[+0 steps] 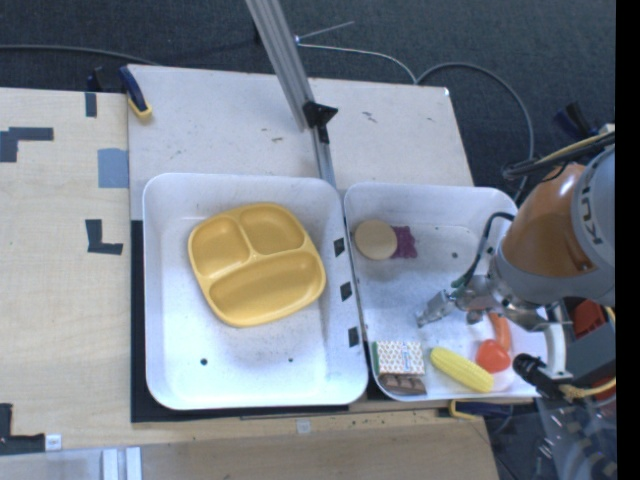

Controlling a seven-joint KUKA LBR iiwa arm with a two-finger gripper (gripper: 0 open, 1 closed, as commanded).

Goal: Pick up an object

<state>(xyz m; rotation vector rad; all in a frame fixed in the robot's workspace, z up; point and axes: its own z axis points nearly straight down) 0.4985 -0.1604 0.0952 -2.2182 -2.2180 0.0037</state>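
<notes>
Camera view: one corn cob [461, 368], one tray [257, 262]; gripper [432, 313] seemingly parted, holding nothing.

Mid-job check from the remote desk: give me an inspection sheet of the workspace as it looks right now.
Surface: bench bearing left bin and right bin.
Job's things: right bin holds round tan piece, purple piece, corn cob, patterned block, orange-red piece.
Clutter: yellow divided plate in left bin.
Grippers: gripper low over right bin, nothing seen between fingers.
Cables: black cable behind bench.
Surroundings: dark floor; metal pole.
</notes>
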